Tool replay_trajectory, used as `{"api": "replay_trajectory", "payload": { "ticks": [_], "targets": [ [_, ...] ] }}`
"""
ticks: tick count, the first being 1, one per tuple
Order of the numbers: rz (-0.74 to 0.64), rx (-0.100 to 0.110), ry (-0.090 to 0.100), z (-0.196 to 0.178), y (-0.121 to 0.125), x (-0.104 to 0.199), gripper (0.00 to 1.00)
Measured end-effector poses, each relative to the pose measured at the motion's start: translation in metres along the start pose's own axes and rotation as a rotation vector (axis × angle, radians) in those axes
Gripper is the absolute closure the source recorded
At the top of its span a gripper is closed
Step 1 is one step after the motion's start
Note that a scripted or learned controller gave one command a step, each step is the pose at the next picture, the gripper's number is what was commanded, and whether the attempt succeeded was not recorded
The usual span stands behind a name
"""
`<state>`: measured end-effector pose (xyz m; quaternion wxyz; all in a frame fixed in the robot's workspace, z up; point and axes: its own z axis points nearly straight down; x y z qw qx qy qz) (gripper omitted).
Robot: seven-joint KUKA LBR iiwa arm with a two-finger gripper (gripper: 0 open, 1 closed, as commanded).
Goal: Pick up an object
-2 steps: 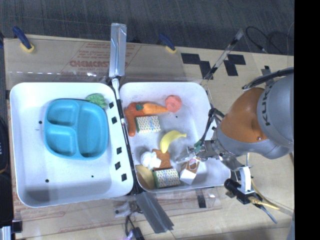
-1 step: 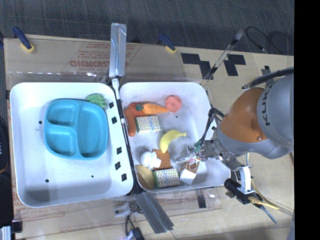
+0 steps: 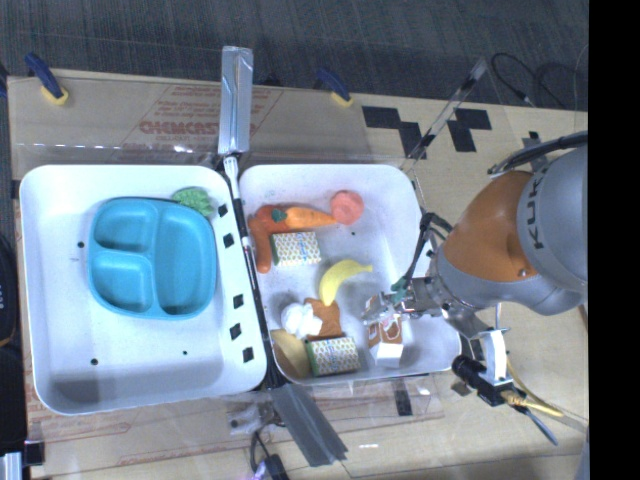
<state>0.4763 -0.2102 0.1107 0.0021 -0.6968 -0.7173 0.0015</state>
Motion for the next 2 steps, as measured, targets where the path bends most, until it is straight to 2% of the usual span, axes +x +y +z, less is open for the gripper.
{"api": "replay_trajectory", "payload": {
  "ticks": [1,2],
  "targets": [
    [0.15,-0.005,0.0,-0.1316,0.003,0.0412,1.0],
    [0.144,-0.001,0.001,-0.1401,0.0035,0.0417,1.0]
  ]
}}
